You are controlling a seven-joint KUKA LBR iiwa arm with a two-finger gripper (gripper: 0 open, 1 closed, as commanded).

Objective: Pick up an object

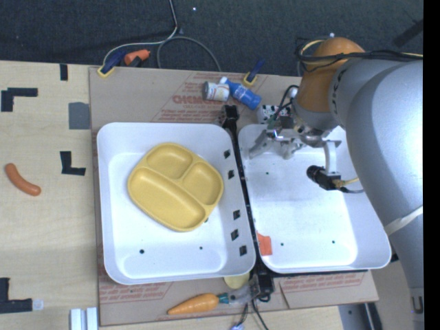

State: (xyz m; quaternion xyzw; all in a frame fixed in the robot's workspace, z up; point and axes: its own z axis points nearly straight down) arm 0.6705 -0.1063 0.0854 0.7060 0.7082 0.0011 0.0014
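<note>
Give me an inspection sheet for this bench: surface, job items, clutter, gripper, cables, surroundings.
Surface: cardboard sheet on a light wooden bench, bearing two shallow white bins, left bin and right bin.
Job's things: yellow plastic divided tray in the left bin; small orange tag at the right bin's near-left corner.
Clutter: orange toy carrot, reddish sausage-shaped toy, blue-and-white tube, all outside the bins.
Gripper: two-finger gripper over the right bin's far-left part; nothing seen between its fingers.
Cables: thin grey cable looping behind the bins.
Surroundings: dark carpet beyond the bench.

Bright, even overhead light; soft shadows, slight blur.
</note>
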